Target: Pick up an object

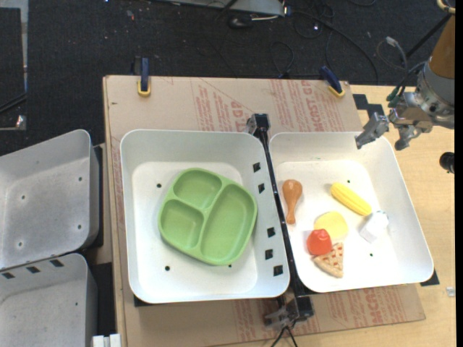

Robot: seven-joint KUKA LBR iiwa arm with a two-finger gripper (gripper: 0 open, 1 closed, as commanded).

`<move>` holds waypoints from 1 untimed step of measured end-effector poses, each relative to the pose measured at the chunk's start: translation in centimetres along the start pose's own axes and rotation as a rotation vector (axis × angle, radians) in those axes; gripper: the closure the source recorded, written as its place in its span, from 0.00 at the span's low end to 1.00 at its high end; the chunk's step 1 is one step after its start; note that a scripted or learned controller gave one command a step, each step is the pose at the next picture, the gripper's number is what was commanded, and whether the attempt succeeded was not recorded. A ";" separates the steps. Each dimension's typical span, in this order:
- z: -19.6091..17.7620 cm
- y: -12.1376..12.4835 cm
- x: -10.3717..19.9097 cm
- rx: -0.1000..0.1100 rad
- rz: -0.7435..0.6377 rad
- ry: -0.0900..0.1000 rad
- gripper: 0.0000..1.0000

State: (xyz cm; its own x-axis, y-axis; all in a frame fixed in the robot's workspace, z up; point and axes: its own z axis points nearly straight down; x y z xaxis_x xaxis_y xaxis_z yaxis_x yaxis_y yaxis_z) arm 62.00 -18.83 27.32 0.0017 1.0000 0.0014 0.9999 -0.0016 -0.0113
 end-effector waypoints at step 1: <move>-0.7 0.2 0.1 -0.012 -0.003 -0.003 0.00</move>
State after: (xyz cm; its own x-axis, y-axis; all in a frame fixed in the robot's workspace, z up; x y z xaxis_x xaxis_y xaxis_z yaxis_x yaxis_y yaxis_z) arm 62.21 -18.78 28.05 -0.0010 1.0000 -0.0011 1.0000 0.0010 0.0004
